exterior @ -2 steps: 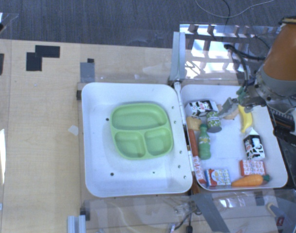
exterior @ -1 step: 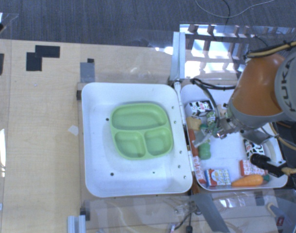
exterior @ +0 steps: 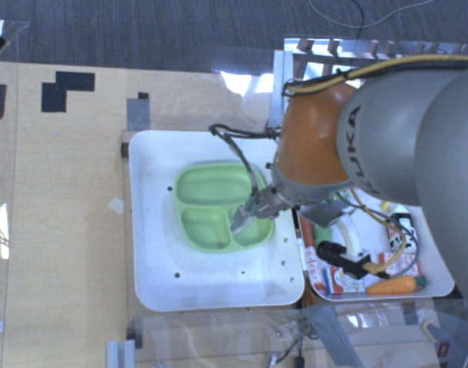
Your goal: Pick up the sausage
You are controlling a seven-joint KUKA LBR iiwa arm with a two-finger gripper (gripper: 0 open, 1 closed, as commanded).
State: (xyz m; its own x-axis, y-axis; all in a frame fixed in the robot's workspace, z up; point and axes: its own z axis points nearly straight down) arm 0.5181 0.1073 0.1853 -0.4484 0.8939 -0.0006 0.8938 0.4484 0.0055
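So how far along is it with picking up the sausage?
Nothing looks done. The claw is over the green divided plate in the left bin, with nothing visibly held. The whole pick is left; I can't make out the sausage among the right bin's clutter.

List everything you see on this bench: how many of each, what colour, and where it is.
bench: one, pale wood, under both bins
tape marks: several, black, far-left part of the bench
left bin: one, white, middle of the view
right bin: one, white, beside the left bin, largely covered by the arm
divided plate: one, green, inside the left bin
carrot: one, orange, near edge of the right bin
packet: one, red and white, near-left corner of the right bin
green item: one, partly under the arm in the right bin, kind unclear
arm: one, grey with an orange band, reaching in from the right
gripper: one, above the plate's right side
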